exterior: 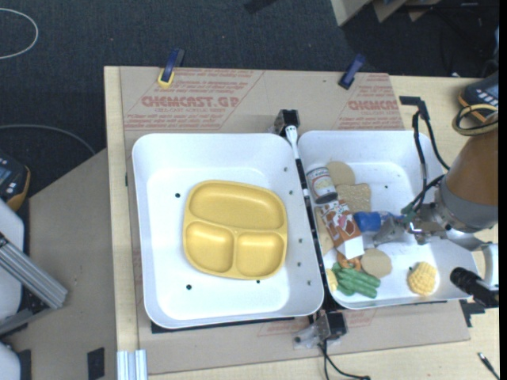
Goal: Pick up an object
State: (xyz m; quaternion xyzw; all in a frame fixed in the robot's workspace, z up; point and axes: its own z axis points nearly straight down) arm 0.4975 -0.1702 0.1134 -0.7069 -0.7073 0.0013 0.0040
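Lowest in the right bin [396, 150]: green bean pods [354, 280], a yellow corn piece [422, 277] to their right, and a tan round disc [375, 262] just above the pods. Above the disc, a red-and-white snack packet [342, 225], a blue block [367, 221], a small labelled can [321, 184] and tan bread slices [351, 187]; fingers [390, 230] reaching in from the right, tips at the blue block, apart or clamped cannot tell. Left of that bin, across the desk [127, 212], a yellow divided tray [234, 229] in the left bin [158, 236].
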